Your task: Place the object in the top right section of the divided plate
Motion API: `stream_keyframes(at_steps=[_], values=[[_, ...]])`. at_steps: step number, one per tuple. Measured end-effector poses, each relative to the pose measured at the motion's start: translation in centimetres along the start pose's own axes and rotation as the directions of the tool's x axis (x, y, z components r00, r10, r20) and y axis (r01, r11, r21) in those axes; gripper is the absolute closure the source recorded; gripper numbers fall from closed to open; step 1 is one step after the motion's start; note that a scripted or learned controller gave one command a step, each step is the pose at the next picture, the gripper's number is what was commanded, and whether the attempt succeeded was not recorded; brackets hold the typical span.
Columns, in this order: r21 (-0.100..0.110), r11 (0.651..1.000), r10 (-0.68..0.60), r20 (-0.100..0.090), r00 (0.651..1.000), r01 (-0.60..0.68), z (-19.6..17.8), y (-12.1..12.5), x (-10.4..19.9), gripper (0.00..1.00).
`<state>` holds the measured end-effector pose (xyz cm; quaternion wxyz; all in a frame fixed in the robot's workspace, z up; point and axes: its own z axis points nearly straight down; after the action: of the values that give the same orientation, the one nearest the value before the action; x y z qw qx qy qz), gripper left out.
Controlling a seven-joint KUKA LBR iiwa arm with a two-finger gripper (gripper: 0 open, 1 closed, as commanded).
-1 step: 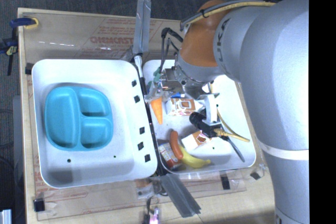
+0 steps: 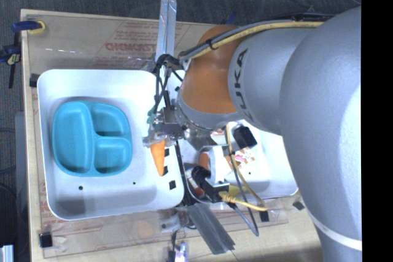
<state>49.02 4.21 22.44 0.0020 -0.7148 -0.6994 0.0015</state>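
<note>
Camera view: gripper (image 2: 158, 139) pinches an orange carrot (image 2: 158, 158) between its fingers, hanging over the left bin's (image 2: 92, 199) right rim, beside the blue divided plate (image 2: 92, 137).

1 fixed camera looks down aslant on both bins (image 2: 92, 205).

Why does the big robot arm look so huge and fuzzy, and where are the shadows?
In the camera view, the grey arm sits closest to the lens, so it looms large and soft. The blue divided plate looks sharper. Soft shadows darken the left bin's lower-left corner and the plate's sections. The orange carrot hangs by the end effector, clearly lit.
</note>
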Motion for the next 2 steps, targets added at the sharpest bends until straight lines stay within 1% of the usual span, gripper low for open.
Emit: stream_keyframes(at_steps=[1,2], values=[[0.0,0.998,-0.07,0.002,0.998,0.07,0.74,3.47,3.18,1.0],[0.0,0.998,-0.07,0.002,0.998,0.07,0.73,3.48,3.19,0.0]])
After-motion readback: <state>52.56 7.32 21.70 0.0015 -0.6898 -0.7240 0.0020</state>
